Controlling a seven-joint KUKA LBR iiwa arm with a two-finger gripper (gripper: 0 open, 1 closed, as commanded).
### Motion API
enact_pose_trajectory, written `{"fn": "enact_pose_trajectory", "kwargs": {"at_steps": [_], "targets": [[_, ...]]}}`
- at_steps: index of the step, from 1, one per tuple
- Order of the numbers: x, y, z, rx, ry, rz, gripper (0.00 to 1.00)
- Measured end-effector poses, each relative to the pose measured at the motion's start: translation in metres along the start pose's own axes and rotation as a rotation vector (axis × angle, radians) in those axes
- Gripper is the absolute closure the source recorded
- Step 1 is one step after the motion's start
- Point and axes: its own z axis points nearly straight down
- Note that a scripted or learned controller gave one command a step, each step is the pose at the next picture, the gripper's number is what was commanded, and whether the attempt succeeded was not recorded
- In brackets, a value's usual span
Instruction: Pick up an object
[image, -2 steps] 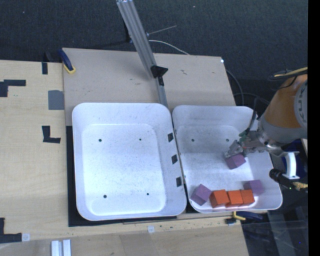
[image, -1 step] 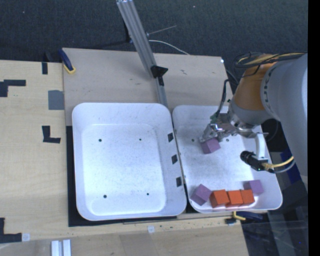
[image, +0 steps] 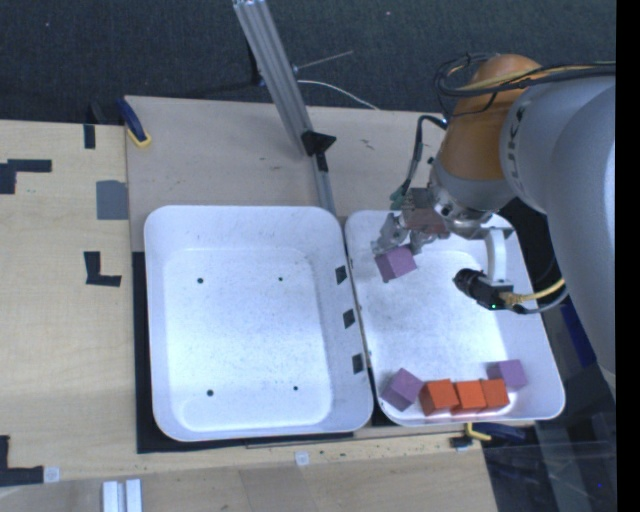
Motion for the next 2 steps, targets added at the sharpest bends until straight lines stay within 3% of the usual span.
{"fn": "enact_pose_trajectory", "kwargs": {"at_steps": [1,2], "targets": [[0.024,0.012,0.006,0.008,-0.002,0.006,1.00],[0.100,0.008,0.006,0.009,-0.001,0.002,1.00]]}}
